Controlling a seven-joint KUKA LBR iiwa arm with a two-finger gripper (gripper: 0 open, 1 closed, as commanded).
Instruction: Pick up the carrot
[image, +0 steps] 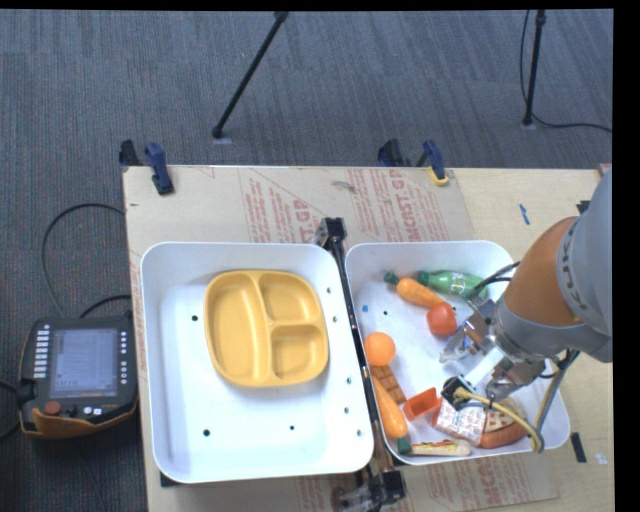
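Here, from above, the carrot (418, 292) lies in the right bin (415, 345) near its far wall, green tip toward the left bin (180, 400), just beside a green bottle (452, 282) and near a tomato (441, 319); the arm (545, 285) reaches in from the right, the jaws low over the bin's near right part, apart from the carrot; whether they are open or closed, I cannot tell; a yellow tray (266, 326) sits in the left bin.

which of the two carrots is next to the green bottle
The upper carrot, at the far end of the right bin, beside the green bottle. The other carrot lies along that bin's left wall, near the front.
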